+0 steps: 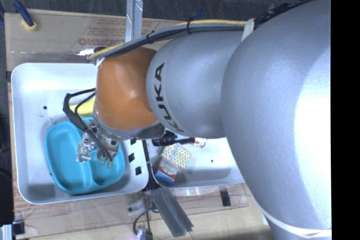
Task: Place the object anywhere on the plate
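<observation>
The object [171, 161], a small packet with a patterned white-and-yellow face and a blue end, lies in the right bin [219, 168] at lower centre of the frame, close against the wall it shares with the left bin [28, 121]. It looks light and thin, probably a crinkly wrapper with some give, so it may slide or buckle under a pinch. Taking it across its narrow width near the middle seems the safest hold. Its glossy skin could be slippery.

The plate [67, 160] is a bright blue, smooth, rounded-rectangular dish with a raised rim, sitting in the lower part of the left bin, to the left of the object. It appears to be hard plastic.

The hand [95, 152] hangs over the plate's middle, metallic and cluttered with small parts. Whether it is wide or narrow cannot be told, and nothing is visibly held there. Above it bulges the orange band [121, 93] and the grey arm [253, 98]. A brown cardboard-like tabletop [67, 31] borders the bins.
</observation>
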`<state>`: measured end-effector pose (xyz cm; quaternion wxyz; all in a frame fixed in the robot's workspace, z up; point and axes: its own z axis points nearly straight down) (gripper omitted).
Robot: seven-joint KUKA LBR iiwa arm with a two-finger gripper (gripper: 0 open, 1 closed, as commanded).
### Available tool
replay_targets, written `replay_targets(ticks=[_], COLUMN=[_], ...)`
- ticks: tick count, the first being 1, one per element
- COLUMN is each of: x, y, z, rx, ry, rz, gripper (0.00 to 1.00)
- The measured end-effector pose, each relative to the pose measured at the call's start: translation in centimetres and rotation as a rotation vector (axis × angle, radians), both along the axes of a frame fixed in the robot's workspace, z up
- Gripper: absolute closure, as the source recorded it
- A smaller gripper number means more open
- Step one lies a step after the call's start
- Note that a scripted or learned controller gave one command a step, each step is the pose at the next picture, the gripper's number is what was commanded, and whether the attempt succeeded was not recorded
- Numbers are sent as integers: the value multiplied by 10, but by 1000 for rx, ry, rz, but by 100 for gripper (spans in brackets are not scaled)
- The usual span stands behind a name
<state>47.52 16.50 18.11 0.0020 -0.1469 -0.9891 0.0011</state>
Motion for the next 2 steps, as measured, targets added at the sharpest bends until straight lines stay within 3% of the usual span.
replay_targets(ticks=[1,2], x=[2,3], y=[-72,-71], z=[10,20], rx=[1,1], ry=[-1,-2], rz=[150,155], gripper=[100,100])
